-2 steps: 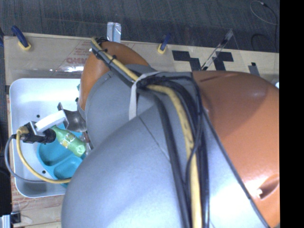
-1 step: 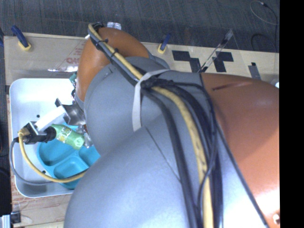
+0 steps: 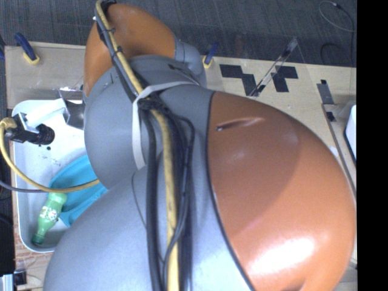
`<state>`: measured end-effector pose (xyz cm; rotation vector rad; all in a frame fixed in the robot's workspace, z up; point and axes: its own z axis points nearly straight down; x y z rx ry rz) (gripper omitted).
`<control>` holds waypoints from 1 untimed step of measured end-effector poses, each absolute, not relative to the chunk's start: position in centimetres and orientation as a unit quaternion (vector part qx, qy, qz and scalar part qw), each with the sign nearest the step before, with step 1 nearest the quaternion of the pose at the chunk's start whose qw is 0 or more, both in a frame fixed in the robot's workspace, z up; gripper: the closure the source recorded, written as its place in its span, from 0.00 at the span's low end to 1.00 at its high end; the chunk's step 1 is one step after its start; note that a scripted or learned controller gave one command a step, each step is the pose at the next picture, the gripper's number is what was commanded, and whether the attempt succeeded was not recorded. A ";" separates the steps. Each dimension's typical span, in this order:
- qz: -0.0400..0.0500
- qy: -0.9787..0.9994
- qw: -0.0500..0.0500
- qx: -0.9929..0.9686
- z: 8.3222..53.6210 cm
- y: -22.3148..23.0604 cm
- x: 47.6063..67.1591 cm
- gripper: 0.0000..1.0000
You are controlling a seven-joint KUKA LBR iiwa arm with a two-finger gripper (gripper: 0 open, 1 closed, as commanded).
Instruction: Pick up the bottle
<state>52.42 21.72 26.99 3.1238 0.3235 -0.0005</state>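
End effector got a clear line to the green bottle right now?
Probably yes. The green bottle lies exposed at the white bin's near corner, its base resting on a blue item, nothing on top. The arm hides the end effector, so its position is unconfirmed.

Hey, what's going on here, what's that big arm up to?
The grey and orange arm looms close under the camera and covers most of the bench. At the left, a white bin holds a green bottle lying tilted beside a blue item. The bottle lies free, with nothing gripping it. A black fitting on a yellow cable sits over the bin's upper left. The pickup is not yet done.
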 end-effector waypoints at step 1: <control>0.000 0.104 0.001 0.995 31.8 21.7 48.9 1.00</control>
